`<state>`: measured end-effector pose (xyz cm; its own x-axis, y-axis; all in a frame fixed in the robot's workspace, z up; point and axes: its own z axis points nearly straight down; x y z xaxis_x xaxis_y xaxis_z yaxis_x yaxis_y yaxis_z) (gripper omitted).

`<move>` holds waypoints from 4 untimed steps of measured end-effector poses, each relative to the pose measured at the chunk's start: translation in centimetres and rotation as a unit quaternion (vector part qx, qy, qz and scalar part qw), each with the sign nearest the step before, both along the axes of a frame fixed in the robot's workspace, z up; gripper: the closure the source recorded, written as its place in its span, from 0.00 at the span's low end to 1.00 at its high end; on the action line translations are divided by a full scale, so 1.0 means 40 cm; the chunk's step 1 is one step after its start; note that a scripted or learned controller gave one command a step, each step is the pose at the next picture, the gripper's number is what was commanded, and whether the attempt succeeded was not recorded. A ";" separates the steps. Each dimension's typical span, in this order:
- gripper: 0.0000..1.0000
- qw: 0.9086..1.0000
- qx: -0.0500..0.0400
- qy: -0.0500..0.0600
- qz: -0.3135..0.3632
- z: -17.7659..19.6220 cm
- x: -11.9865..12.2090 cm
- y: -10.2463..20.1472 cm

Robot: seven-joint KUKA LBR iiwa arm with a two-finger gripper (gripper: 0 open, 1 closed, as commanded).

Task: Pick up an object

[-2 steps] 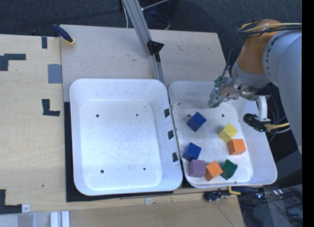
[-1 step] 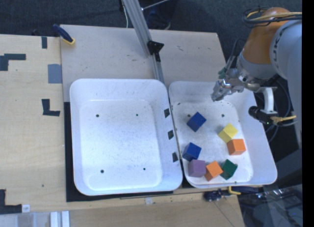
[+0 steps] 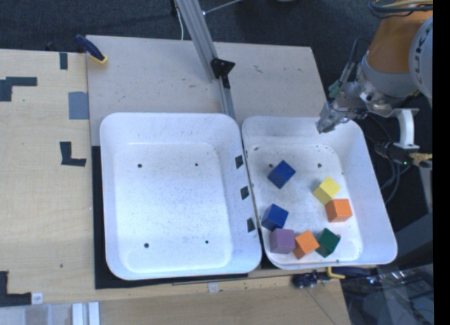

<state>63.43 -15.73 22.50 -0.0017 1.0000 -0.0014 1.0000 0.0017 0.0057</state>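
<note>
The claw (image 3: pixel 329 124) hangs over the far right corner of the right bin (image 3: pixel 373 197), just at its rim, on the end of the grey arm (image 3: pixel 397 42) with its orange band. From this angle I cannot tell how the claw is set, and nothing shows in its grip.

All the objects lie in the right bin, well apart from the claw. A blue cube (image 3: pixel 282 174) sits toward the middle of the bin, tilted on the floor. To its right, a yellow cube (image 3: pixel 326 190) touches an orange cube (image 3: pixel 339 209) just nearer. A second blue cube (image 3: pixel 275 216) lies near the bin's left wall, with a purple cube (image 3: pixel 283 240) just beside it on the near side. A smaller orange cube (image 3: pixel 306 243) sits against the purple one, and a dark green cube (image 3: pixel 328 242) rests against that, close to the near wall.

The left bin (image 3: pixel 112 176) sits beside it on the tabletop (image 3: pixel 42 176), their rims touching. A slanted metal rail (image 3: pixel 200 32) crosses the far side of the tabletop.
</note>
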 end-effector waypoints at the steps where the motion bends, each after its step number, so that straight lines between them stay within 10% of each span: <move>1: 1.00 1.000 0.000 0.001 0.000 0.066 0.002 0.001; 4: 1.00 1.000 0.001 0.005 0.003 0.043 -0.060 0.422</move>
<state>61.02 1.13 24.24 -0.0068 1.0000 0.0012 1.0000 0.0068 -0.0035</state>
